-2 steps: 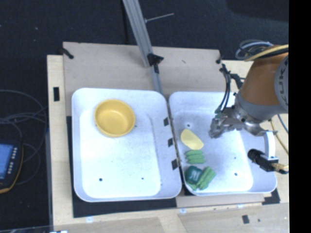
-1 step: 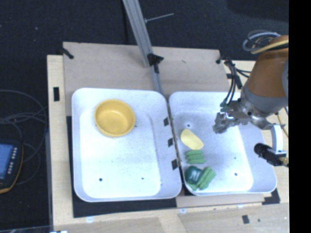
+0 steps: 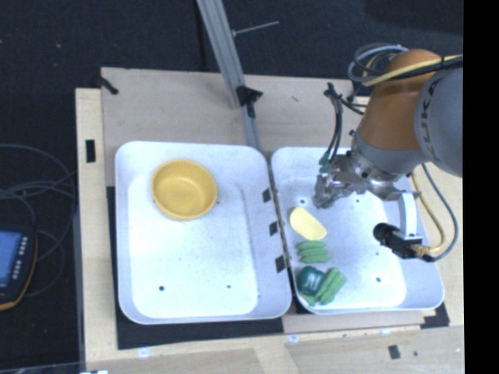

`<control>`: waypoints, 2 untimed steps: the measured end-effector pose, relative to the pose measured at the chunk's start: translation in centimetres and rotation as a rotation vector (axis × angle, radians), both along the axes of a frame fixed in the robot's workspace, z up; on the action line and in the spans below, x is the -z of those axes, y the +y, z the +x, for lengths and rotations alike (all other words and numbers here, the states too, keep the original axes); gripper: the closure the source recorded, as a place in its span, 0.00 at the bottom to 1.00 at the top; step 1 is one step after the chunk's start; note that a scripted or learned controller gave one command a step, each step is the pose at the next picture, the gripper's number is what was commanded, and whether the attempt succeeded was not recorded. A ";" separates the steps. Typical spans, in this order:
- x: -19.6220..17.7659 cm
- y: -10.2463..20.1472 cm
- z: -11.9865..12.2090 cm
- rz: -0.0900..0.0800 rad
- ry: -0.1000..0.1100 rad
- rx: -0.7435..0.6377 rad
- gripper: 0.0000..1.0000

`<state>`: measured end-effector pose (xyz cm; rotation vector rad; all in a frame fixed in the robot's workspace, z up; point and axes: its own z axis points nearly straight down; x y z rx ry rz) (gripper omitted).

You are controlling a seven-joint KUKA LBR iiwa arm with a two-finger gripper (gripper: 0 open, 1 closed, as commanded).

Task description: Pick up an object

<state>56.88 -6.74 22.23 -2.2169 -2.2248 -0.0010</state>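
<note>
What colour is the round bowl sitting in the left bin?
The round bowl is yellow, inside and rim alike, clearest in the camera view against the white left bin.

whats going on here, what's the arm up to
A grey and orange robot arm reaches in over the right bin, its gripper hanging just above and to the right of a pale yellow piece. Nothing is seen between its fingers. Below that piece lie a green item and a darker green cluster near the bin's left wall. The left bin holds a yellow bowl, untouched.
</note>
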 end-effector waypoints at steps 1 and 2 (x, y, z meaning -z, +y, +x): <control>0.3 5.6 2.0 0.000 0.000 -0.001 1.00; -0.2 10.6 4.5 0.000 0.000 0.000 1.00</control>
